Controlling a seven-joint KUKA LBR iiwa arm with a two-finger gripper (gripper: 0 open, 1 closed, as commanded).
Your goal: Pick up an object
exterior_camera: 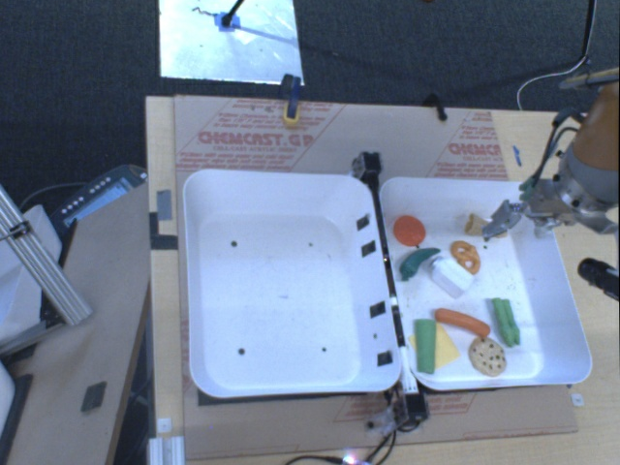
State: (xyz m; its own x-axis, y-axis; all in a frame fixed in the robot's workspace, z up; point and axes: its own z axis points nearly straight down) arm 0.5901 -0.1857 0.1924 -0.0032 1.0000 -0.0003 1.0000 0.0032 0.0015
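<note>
My read: pick not yet made, nothing lifted. Tool (502,223) hangs over right bin (572,303), upper right part, near small tan piece (474,224) and pretzel (465,256). Cannot tell if tool released or clenched; I see nothing in it. Candidate objects all lie in right bin: red disc (409,230), white block (451,277), sausage (462,321), cookie (487,357). Left bin (208,260) holds none. Left to do: descend, grasp, raise
</note>
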